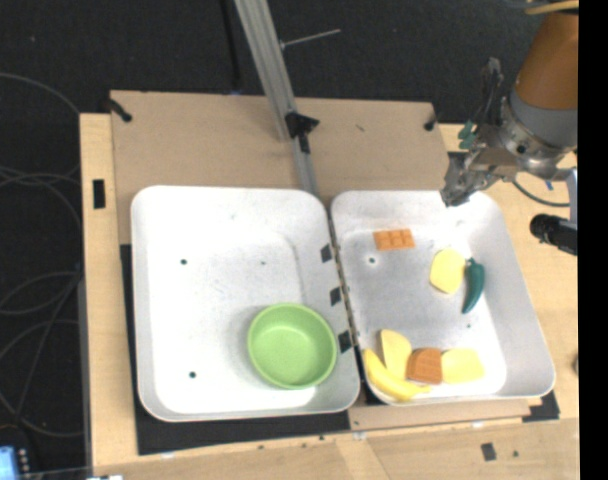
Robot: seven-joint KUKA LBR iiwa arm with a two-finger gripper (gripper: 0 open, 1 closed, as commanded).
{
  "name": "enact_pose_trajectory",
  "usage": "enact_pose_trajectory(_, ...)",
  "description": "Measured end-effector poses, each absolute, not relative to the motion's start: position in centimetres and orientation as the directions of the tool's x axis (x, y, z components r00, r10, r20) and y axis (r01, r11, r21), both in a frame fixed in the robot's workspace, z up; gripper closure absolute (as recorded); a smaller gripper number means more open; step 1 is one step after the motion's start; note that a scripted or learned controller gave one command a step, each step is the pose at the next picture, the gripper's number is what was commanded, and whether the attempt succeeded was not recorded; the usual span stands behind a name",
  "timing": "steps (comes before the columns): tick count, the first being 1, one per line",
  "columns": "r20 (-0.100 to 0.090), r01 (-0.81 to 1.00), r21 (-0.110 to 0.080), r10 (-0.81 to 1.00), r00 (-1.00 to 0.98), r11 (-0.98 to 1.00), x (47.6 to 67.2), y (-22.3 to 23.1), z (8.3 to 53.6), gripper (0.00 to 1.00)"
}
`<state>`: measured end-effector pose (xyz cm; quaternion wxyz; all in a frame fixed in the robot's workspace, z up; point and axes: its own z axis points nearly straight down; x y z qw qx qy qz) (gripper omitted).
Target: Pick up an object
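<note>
Hovering beyond the right bin (pixel 504 268), end effector (pixel 456 194) state unclear; dropping here risks clipping its rim, missing the lemon (pixel 445 270).

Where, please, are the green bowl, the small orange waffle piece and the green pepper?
green bowl (pixel 291 344): camera view, middle of its inside
orange waffle piece (pixel 393 239): camera view, centre of its top face
green pepper (pixel 472 285): camera view, middle of its body

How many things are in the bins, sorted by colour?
Green: 2, the bowl and the pepper
Yellow: 4, the round piece, wedge, banana and block
Orange: 2, the waffle and the brown-orange block
Total: 8
</note>
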<state>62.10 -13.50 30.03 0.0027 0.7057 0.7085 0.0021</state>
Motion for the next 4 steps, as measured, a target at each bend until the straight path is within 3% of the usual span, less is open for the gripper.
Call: enact_pose_trajectory(4, 0.000, 1.000, 0.001, 1.000, -0.006, 0.006, 61.4, 5.8, 27.3, 1.00)
